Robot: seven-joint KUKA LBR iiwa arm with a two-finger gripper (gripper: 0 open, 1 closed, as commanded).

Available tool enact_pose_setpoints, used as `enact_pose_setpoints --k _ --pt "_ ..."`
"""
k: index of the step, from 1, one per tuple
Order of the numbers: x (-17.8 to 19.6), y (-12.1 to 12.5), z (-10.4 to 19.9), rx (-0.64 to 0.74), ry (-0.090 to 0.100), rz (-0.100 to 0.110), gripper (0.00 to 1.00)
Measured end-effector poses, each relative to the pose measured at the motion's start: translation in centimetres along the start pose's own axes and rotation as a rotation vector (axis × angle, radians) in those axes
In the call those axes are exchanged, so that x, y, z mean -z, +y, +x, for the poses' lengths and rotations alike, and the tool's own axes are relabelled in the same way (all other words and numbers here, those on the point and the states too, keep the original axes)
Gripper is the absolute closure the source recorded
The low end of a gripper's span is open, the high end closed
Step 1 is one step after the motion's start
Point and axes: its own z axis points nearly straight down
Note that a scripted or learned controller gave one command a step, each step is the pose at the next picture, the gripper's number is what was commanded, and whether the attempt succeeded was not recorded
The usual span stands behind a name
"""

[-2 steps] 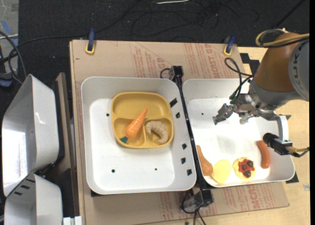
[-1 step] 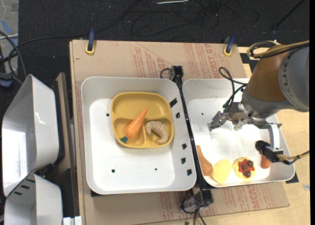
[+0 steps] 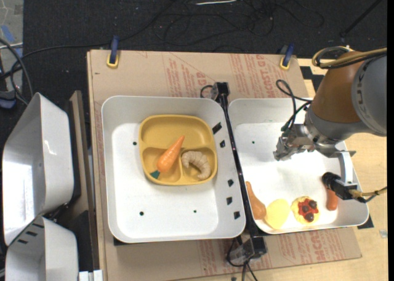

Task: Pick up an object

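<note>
Camera view: pincer (image 3: 284,150) low over right bin (image 3: 265,110), near no object.

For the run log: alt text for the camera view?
The grey arm reaches from the right over the right bin, which holds small food toys along its near edge. The left bin holds a yellow tray with a carrot and a shrimp.

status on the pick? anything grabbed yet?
Nothing looks picked yet. The claw hangs over bare floor of the right bin, nothing seen in it. Toy food sits along that bin's near edge; the carrot lies in the yellow tray. Grasp and lift remain.
</note>
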Motion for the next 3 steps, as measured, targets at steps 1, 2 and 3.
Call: enact_pose_setpoints --k 1,2,3 --pt "6.0 0.6 0.7 0.005 -0.001 -0.006 1.0" --pt "10.4 0.8 0.7 0.005 -0.002 -0.006 1.0" --pt "11.5 -0.4 6.0 0.01 0.002 0.0 1.0"
